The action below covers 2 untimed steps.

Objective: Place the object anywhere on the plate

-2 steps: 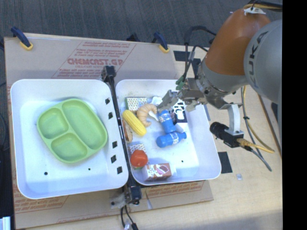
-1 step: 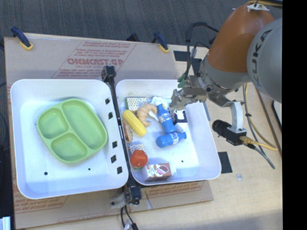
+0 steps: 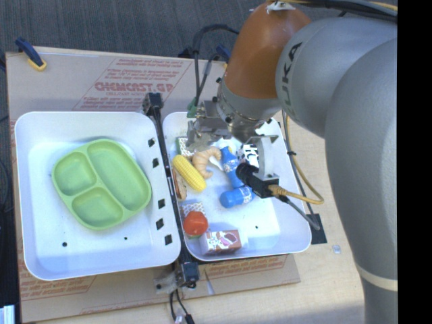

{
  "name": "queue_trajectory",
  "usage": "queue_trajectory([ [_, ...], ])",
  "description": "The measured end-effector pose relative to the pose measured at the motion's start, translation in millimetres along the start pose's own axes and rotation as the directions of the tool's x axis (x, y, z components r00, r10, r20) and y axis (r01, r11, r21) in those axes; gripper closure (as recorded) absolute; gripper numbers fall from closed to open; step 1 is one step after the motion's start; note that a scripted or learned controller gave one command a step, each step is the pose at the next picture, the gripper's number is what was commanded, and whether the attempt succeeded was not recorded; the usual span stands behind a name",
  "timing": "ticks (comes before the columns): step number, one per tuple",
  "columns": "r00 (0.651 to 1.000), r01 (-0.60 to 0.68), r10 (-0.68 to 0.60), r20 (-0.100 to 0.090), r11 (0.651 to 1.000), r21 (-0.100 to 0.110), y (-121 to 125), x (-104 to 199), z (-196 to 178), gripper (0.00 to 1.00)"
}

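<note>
1. The gripper (image 3: 208,135) hangs low over the far end of the right bin (image 3: 290,231). Whether its fingers are apart or together cannot be told, since the wrist and its cabling cover them.
2. Just beneath and beside it lies a cluster of toy food: a pale, shrimp-like piece (image 3: 206,158), a yellow corn cob (image 3: 189,173) touching it on the left, and a blue-and-white item (image 3: 230,159) on the right.
3. Nearer the camera sit a blue capsule-shaped toy (image 3: 235,196), a red tomato (image 3: 196,224) and a small brown packet (image 3: 223,241).
4. Nothing is visibly held, so the object to move seems to be one of those in the right bin; which one is not clear.
5. The green plate (image 3: 101,182), with three compartments, lies in the left bin (image 3: 34,248), well apart from the gripper.
6. Both bins rest on cardboard (image 3: 135,79) on the table (image 3: 324,282).
7. To do this step well, the gripper should likely settle on a single toy, clear of its touching neighbours, lift it straight up over the bin walls, then carry it left to the plate.
</note>
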<state>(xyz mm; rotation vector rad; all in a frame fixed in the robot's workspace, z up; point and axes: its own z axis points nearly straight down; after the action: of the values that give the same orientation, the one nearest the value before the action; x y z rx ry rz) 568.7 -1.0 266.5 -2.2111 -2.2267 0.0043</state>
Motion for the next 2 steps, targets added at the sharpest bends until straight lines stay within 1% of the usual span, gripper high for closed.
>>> queue_trajectory([
  [1,1.0,0.0,0.0,0.001,1.0,-0.007,70.6,-8.8,-67.3,1.0],
  [2,1.0,0.002,-0.002,0.0,1.0,-0.001,51.3,82.5,-30.3,1.0],
])
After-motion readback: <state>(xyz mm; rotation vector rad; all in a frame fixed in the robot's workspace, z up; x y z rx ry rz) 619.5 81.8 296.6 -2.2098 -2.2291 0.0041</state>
